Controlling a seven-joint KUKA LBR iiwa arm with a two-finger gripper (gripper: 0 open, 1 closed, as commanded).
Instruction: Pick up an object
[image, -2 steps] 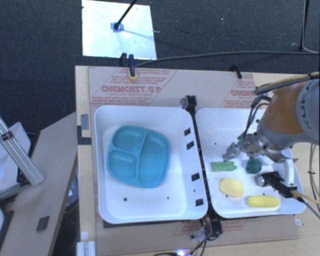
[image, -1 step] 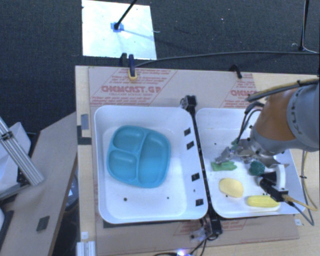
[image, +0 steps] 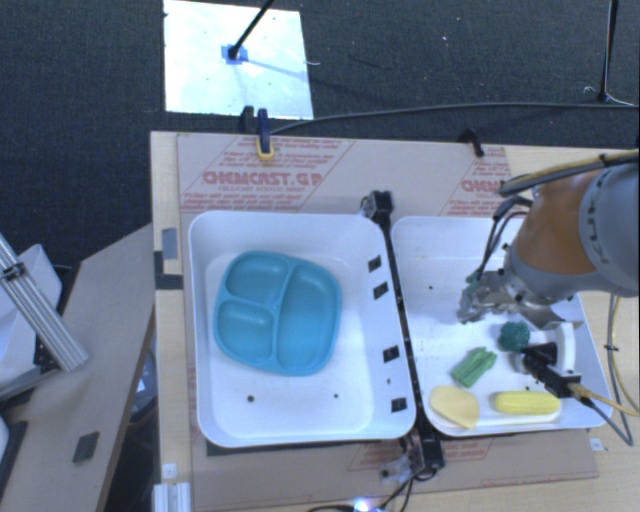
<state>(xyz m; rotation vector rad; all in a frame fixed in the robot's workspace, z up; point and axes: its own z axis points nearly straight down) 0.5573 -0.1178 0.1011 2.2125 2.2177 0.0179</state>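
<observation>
We look down from one fixed camera above the bench (image: 330, 160), tilted, with the far edge toward 12 o'clock. Both white bins sit mid-frame: left bin (image: 215, 400) toward 8 o'clock, right bin (image: 440, 240) toward 4. The arm (image: 575, 240) enters from 3 o'clock. Moderate standoff; dark floor (image: 80, 100) visible beyond at 11.

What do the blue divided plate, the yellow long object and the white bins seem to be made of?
The blue divided plate: probably moulded plastic, with a smooth even colour and soft rounded ridges between compartments. The yellow long object: likely plastic or rubber toy food, uniform and slightly glossy; the look leaves it open. The white bins: apparently thin formed plastic, smooth with rounded corners and a dull sheen.
</observation>
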